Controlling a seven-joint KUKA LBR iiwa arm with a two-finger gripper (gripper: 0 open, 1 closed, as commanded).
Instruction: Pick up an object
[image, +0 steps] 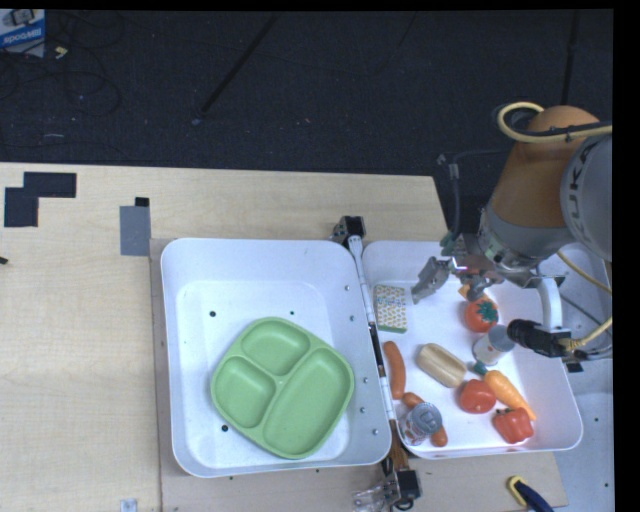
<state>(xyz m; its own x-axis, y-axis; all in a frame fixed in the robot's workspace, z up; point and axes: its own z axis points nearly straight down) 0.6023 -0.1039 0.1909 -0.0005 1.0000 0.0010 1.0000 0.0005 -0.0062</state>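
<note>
I see the two-finger pincer poised spread and empty over the right white bin, nothing yet lifted, with the round red plastic tomato just right of and below it as my likeliest target.

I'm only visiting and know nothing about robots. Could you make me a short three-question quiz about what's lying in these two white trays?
1. True or false: the green divided plate lies in the left bin.
2. Which item lies closest to the wall between the two bins? A) the carrot B) the red sausage C) the bread roll
3. Fill in: the pincer hangs above the ____ bin.

Key: 1 true. 2 B. 3 right.
</note>
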